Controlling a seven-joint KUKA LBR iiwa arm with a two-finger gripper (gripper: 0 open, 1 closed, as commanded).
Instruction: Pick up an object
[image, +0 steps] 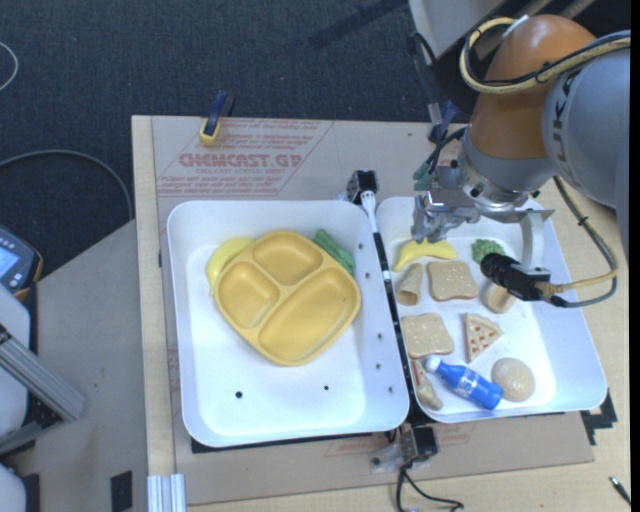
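Note:
My gripper (436, 226) hangs low at the back left of the right bin (575, 345), directly over the top of a yellow banana (420, 254). Whether it touches the banana cannot be told. In front of the banana lie a slice of toast (452, 280) and a tan bread piece (408, 285). A second toast slice (427, 333), a pizza wedge (481, 336), a blue bottle (468, 385) and a round bun (513, 378) lie nearer the front. A green broccoli piece (488, 248) sits just right of the gripper.
The left bin (200, 370) holds a yellow divided tray (288, 295), with a yellow item (223, 260) under its left edge and a green item (335, 250) at its back right. The arm's black cable plug (505, 272) hangs over the right bin.

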